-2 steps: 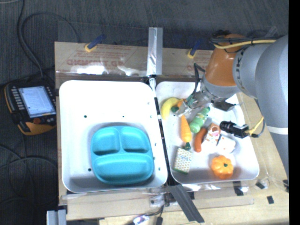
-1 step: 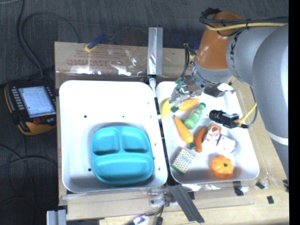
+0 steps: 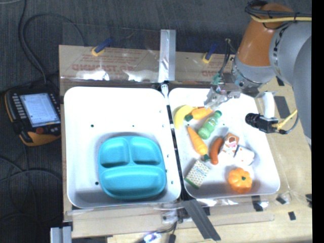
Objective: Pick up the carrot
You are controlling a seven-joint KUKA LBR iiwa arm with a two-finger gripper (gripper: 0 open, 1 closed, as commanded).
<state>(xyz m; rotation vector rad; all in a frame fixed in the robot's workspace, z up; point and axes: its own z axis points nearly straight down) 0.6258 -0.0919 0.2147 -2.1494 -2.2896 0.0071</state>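
Observation:
An orange carrot (image 3: 197,140) with a small green top lies slantwise in the left half of the right bin (image 3: 268,151). A shorter orange piece with a dark green end (image 3: 201,113) lies above it, next to a yellow banana (image 3: 179,115). My gripper (image 3: 217,96) hangs over the bin's back part, just up and right of the shorter orange piece and apart from the long carrot. Nothing shows in its grasp.
Around the carrot lie a green bottle (image 3: 209,125), a reddish sausage (image 3: 216,150), a red-and-white carton (image 3: 232,145), a green-white box (image 3: 197,173) and an orange pumpkin (image 3: 239,179). The left bin (image 3: 81,110) holds a blue divided tray (image 3: 131,166).

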